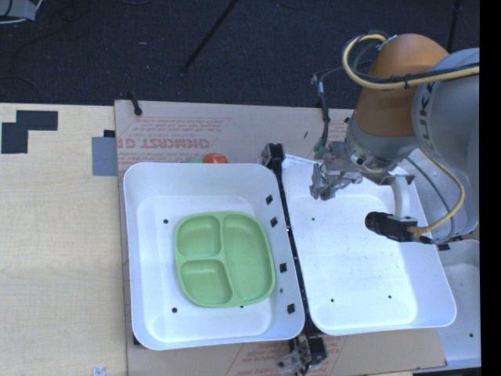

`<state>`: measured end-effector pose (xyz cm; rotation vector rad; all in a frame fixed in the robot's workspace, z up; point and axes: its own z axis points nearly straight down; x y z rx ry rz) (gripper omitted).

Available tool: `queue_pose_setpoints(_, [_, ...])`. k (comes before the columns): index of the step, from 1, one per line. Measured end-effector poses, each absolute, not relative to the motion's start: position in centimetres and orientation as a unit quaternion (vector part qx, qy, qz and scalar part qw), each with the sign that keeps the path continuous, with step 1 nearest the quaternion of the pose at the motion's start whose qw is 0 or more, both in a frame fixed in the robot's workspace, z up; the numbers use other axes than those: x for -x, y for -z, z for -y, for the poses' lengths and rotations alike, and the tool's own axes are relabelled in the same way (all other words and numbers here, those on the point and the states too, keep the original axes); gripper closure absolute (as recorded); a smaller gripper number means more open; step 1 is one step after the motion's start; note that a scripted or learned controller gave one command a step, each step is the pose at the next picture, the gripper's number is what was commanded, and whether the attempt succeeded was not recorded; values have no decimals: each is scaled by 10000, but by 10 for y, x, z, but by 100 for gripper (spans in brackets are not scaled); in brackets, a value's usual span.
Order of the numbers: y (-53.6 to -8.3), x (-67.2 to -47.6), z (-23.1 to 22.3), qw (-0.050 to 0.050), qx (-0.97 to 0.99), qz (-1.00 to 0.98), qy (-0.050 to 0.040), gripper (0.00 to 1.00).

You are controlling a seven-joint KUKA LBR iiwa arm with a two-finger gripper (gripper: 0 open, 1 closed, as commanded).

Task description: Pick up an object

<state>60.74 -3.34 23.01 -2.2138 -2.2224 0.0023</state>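
Green plastic marks the one thing worth picking: a divided plate [225,258] lying flat in the middle of the left bin [149,210], its three wells facing up. Flat like that, it offers only a thin rim to pinch, so it looks a hard catch. The hand [322,188] hangs over the right bin [376,288], toward that bin's eleven o'clock corner, just beside the black clips that join the two bins, and well apart from the plate. Whether its fingers are spread or pressed together I cannot tell; nothing shows between them. Beyond the left bin's twelve o'clock edge, a small red thing [214,159] sits on the cardboard sheet [180,135] covering the tabletop, partly hidden by the rim.
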Motion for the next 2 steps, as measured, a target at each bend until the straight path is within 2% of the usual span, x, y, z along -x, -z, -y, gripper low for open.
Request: queue_pose_setpoints(2, [-235,-617,-81,17,7053,7089,-1,100])
